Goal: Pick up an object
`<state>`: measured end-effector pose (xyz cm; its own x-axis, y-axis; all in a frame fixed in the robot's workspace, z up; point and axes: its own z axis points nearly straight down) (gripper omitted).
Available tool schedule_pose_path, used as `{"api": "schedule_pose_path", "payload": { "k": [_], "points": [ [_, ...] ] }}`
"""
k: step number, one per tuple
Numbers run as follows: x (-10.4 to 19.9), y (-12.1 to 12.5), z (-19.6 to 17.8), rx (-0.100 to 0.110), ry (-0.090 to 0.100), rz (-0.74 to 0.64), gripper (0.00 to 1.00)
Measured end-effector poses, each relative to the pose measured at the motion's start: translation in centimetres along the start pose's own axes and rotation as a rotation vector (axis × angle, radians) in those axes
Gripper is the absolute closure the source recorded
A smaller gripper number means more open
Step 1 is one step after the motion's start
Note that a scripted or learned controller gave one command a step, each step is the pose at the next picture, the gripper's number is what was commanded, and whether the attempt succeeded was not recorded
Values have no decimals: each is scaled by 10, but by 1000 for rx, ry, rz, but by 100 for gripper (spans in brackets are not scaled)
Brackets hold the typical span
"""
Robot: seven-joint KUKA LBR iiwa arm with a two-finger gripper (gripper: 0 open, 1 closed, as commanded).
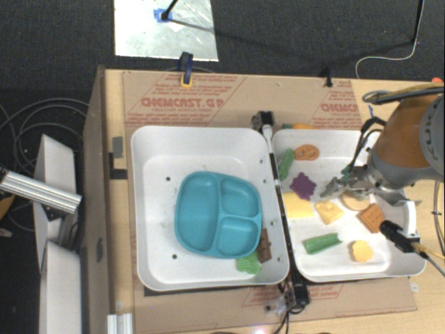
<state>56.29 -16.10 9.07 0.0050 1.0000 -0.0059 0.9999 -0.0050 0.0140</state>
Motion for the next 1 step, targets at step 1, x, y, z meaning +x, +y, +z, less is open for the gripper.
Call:
{"api": "schedule_pose_path", "payload": {
  "k": [1],
  "points": [
    [70,4,-41,9,7,-15,0]
  ]
}}
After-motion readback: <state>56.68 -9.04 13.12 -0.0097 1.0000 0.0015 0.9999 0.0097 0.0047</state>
